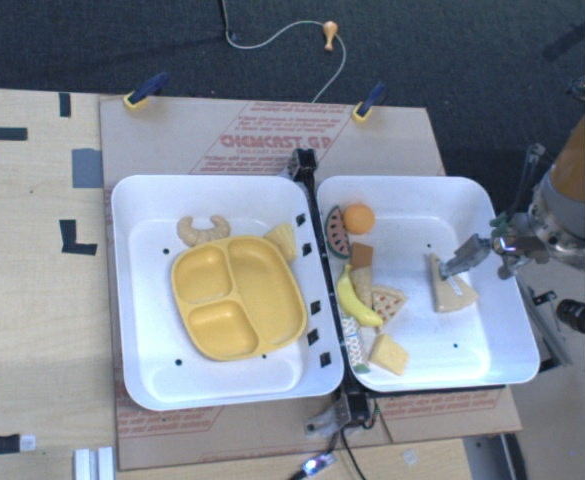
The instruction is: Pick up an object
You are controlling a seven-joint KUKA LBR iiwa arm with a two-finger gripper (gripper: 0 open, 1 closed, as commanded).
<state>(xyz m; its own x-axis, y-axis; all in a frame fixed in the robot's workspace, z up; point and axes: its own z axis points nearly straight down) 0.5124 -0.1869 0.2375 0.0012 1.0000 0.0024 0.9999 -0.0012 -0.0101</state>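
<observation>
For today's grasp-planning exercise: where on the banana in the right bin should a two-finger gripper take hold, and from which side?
Grip the banana across the middle of its curved body, coming straight down from above. It lies flat and slim, so fingers can likely span its width. Toy foods crowd its right and the bin wall its left, leaving little side room.

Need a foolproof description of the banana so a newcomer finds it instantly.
Start at the right-hand shallow white bin and follow its left wall, where toy foods cluster. The curved yellow plastic banana lies midway down, below the watermelon slice and beside the pizza slice. It is the only long, curved yellow piece there.
</observation>
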